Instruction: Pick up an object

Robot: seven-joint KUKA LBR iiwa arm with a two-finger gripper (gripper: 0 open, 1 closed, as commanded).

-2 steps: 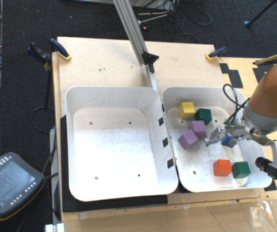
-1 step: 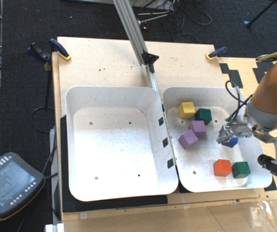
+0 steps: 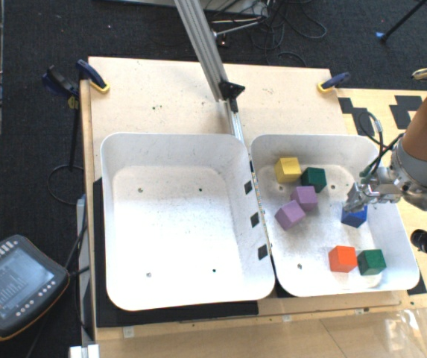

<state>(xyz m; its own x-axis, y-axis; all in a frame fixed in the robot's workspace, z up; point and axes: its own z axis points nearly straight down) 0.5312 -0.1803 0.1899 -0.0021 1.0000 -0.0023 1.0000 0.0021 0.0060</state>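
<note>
I see the gripper [image 3: 357, 202] low over the right bin [image 3: 392, 278], right side, with the blue cube [image 3: 354, 217] directly under its tips and touching them, though I cannot tell whether the fingers are apart or clamped on it. Left of the blue cube lie two purple cubes [image 3: 297, 205], with a yellow cube [image 3: 288, 169] and a dark green cube [image 3: 315, 177] beyond them. Nearer me, an orange cube [image 3: 342, 259] and a green cube [image 3: 372, 261] sit touching, while the left bin [image 3: 116, 162] lies well apart.
</note>
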